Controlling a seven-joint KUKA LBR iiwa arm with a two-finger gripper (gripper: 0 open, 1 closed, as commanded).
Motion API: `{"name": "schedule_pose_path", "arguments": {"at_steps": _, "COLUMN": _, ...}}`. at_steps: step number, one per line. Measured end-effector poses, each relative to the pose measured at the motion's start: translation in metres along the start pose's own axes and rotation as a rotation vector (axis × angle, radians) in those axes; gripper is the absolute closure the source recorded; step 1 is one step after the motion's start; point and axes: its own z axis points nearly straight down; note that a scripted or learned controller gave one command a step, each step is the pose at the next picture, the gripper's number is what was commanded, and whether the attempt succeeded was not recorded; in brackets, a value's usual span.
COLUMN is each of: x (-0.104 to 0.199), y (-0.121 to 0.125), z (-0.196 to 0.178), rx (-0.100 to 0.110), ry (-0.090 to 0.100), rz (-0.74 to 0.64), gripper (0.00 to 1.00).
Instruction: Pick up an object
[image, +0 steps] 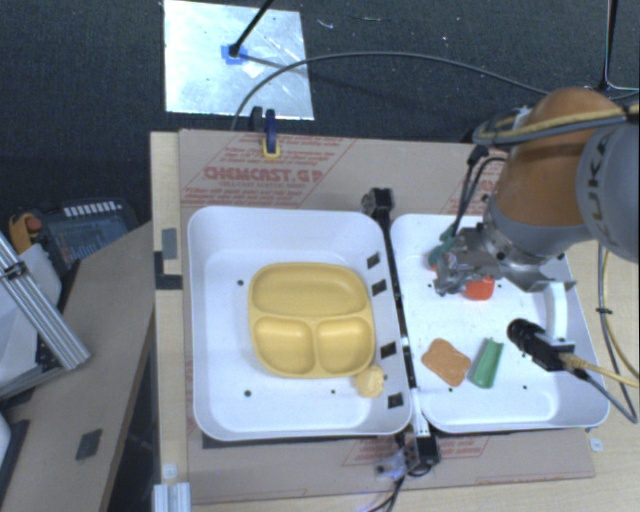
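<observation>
- In the right bin (520, 410), the gripper (456, 268) hangs low beside a red-orange object (480, 290); whether it grasps anything, I cannot tell.
- A tan bread-like piece (446, 361) and a green block (487, 363) lie nearer the front.
- The left bin (215, 300) holds a yellow divided tray (308, 318).

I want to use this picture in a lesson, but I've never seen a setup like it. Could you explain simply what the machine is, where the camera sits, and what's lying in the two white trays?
One camera looks down at a slant. The grey and orange robot arm reaches in from the right; its gripper sits low over the right bin, beside a red-orange object. Whether it holds anything can't be seen. That bin also has a tan piece and a green block. The left bin holds a yellow divided tray and a small yellow lump.
</observation>
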Motion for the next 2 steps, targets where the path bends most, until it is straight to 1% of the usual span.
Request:
{"name": "schedule_pose_path", "arguments": {"at_steps": 1, "x": 0.058, "y": -0.003, "z": 0.014, "rx": 0.001, "ry": 0.000, "rz": 0.000, "gripper": 1.00}}
{"name": "schedule_pose_path", "arguments": {"at_steps": 2, "x": 0.110, "y": 0.002, "z": 0.027, "rx": 0.001, "ry": 0.000, "rz": 0.000, "gripper": 1.00}}
